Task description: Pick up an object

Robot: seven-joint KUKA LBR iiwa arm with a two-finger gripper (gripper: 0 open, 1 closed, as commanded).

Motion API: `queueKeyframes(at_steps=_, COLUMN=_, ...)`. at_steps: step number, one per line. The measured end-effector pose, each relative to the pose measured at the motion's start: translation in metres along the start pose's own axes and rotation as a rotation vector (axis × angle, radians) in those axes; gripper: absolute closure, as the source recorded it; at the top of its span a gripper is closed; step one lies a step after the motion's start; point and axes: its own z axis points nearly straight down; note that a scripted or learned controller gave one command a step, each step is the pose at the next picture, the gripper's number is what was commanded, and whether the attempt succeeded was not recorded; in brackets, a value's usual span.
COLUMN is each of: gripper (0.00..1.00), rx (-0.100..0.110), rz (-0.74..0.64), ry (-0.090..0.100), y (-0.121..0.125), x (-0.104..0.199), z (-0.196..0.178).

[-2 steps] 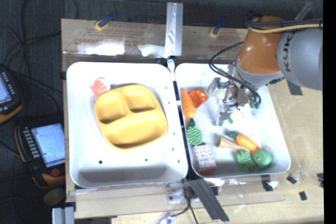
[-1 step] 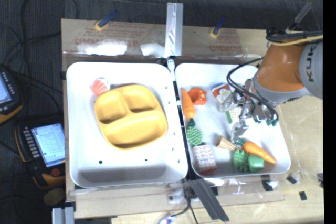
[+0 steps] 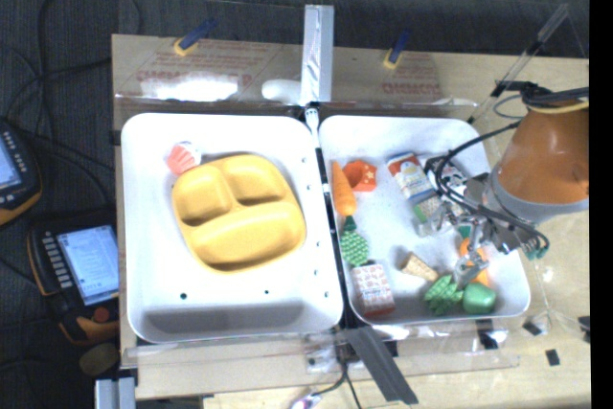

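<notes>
We see the arm (image 3: 548,158) reaching in from the right over the right bin (image 3: 383,131), its orange band above the wrist. The gripper (image 3: 469,256) hangs low at the bin's near right corner, right above a small orange piece (image 3: 466,251) and just beside a green toy (image 3: 478,298) and a leafy green piece (image 3: 442,292). We cannot tell how the tool stands, nor whether it grips anything. Elsewhere in that bin lie a carrot (image 3: 341,190), an orange-red toy (image 3: 361,174), a small carton (image 3: 411,175), a cone (image 3: 418,265), a green corn-like piece (image 3: 354,247) and a patterned box (image 3: 372,287). The left bin (image 3: 153,302) holds a yellow divided tray (image 3: 239,211) with a small pink and white toy (image 3: 182,154) at its far left
</notes>
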Motion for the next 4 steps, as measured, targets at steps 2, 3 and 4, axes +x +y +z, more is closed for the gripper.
queueKeyframes(at_steps=2, gripper=0.00, rx=0.004, rz=-0.053, ry=-0.006, y=0.007, x=0.010, z=0.000)
queueKeyframes(at_steps=3, gripper=0.00, rx=-0.008, rz=-0.167, ry=-0.021, y=0.002, x=0.015, z=-0.001)
queueKeyframes(at_steps=4, gripper=0.00, rx=0.004, rz=-0.183, ry=-0.022, y=0.007, x=0.016, z=-0.002)
